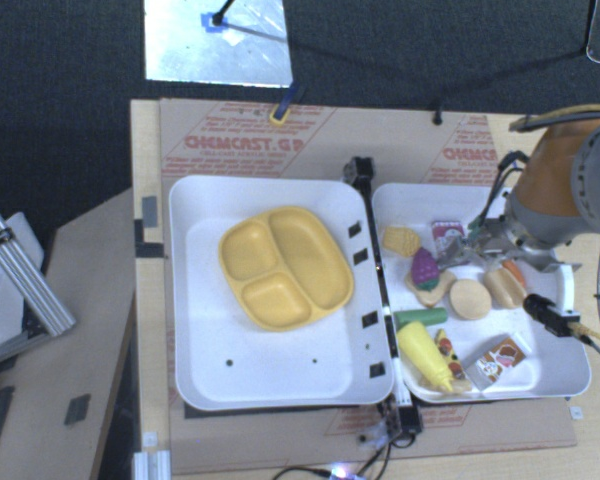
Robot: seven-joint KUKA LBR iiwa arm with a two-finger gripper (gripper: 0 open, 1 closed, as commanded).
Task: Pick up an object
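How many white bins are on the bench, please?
2. The left white bin holds a yellow divided tray. The right white bin holds the small toy foods, with the gripper above them.

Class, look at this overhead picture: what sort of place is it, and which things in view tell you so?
Probably a robotics lab test bench, not a kitchen. A grey robot arm with an orange band reaches over two shallow white plastic bins; one holds a yellow three-compartment tray, the other plastic toy food such as a yellow mustard bottle.
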